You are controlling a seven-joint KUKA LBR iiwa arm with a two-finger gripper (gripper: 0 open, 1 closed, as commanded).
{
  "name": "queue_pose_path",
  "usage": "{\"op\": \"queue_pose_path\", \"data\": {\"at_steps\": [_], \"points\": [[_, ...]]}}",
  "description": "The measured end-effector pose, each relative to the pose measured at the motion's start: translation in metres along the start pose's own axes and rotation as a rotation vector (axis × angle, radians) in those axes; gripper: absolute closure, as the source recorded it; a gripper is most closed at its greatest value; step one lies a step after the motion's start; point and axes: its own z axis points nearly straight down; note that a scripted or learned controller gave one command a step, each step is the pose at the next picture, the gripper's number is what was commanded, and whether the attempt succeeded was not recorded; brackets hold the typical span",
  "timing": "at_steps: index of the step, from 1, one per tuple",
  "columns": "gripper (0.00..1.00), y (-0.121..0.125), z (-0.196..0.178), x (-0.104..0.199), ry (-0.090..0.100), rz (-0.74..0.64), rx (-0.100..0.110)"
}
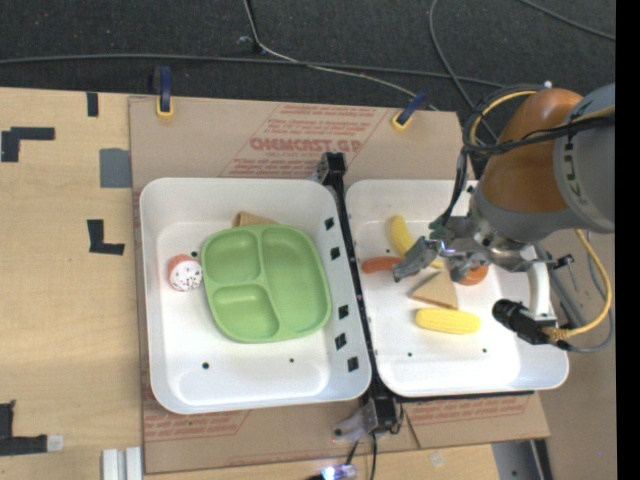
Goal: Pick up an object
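Note:
The right bin (520, 368) holds a yellow banana-shaped piece (400, 233), a thin orange-red stick (377, 265), a tan wedge (436, 291), a yellow corn cob (447, 320) and a small orange-red item (473, 272) partly under the wrist. My gripper (432, 259) hangs over the middle of this bin, just above the tan wedge's top corner. It is open, with one grey finger (412, 266) reaching toward the orange-red stick. Nothing sits between the fingers.
The left bin (160, 358) carries a green divided plate (268, 281), a white speckled ball (184, 274) by its left side and a tan piece (250, 220) poking out behind it. A black divider (345, 268) separates the bins. Cables (590, 308) loop at the right.

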Motion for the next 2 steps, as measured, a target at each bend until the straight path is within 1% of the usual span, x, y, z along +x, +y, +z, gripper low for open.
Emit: {"op": "queue_pose_path", "data": {"at_steps": [1, 2], "points": [[0.00, 0.003, -0.006, 0.000, -0.002, -0.003, -0.013], [0.00, 0.001, 0.040, -0.007, -0.002, -0.001, -0.010]]}}
